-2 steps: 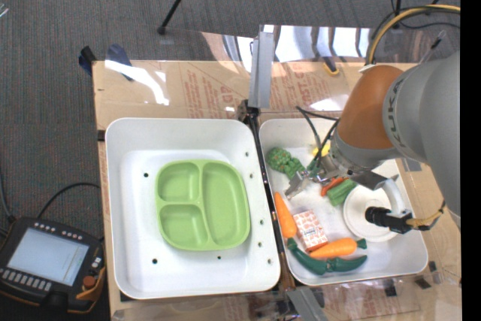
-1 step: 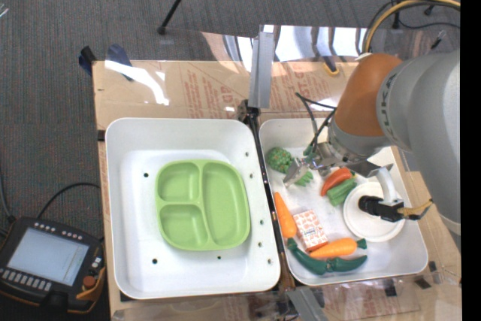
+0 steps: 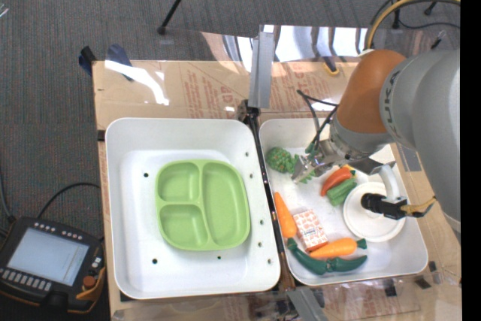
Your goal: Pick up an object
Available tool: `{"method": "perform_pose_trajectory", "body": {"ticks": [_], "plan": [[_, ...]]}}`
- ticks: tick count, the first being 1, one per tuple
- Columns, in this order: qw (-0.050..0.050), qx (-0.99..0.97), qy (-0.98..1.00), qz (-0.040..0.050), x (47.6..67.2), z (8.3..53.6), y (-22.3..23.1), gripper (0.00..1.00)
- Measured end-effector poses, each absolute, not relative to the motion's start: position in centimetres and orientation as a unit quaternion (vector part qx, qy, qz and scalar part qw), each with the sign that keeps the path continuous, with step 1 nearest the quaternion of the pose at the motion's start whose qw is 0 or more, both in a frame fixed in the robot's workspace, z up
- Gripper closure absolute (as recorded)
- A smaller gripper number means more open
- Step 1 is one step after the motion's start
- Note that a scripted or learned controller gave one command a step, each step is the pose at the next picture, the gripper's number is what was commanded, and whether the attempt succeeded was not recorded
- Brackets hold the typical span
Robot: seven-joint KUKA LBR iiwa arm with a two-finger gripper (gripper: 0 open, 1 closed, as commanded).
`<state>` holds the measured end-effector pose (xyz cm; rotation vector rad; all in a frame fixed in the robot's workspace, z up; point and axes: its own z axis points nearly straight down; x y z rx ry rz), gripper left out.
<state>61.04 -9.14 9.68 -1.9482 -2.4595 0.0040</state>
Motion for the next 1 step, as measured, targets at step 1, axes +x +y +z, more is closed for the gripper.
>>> {"method": "perform_pose_trajectory", "body": {"ticks": [1], "plan": [[-0.005,-0.638,-0.770,-0.0039,64.69,24.27,-3.94,1.00]]}}
